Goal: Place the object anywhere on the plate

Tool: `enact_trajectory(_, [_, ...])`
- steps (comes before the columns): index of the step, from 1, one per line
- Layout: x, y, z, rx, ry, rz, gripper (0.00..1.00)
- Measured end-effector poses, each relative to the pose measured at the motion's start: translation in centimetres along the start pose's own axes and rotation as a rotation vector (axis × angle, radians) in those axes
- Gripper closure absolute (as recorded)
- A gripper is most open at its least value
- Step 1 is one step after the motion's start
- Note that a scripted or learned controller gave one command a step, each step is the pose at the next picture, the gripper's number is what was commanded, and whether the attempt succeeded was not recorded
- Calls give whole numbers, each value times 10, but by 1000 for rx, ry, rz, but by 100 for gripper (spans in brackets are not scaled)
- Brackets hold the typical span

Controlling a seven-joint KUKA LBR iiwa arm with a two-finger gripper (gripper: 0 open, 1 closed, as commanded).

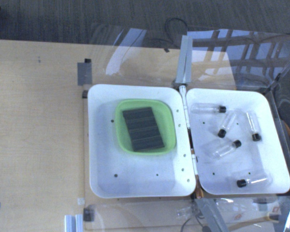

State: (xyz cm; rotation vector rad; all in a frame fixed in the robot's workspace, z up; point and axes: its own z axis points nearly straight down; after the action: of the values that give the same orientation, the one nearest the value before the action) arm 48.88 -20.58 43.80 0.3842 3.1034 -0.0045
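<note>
A dark ridged block (143,128) lies on the green plate (170,129); five clear vials (226,126), seemingly, scatter at three o'clock.

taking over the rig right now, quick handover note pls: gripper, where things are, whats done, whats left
Gripper: I can't report its state from the camera view.
Left bin: green plate with a dark ridged block lying flat on it.
Right bin: five clear vials with black caps, loose, e.g. one at the back and one at the front.
Done: a block sits on the plate.
Left: confirm whether vials also go there.
</note>
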Motion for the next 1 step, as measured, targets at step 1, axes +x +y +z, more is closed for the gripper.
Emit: enact_trajectory(1, [0, 0, 57, 0, 1, -189, 0])
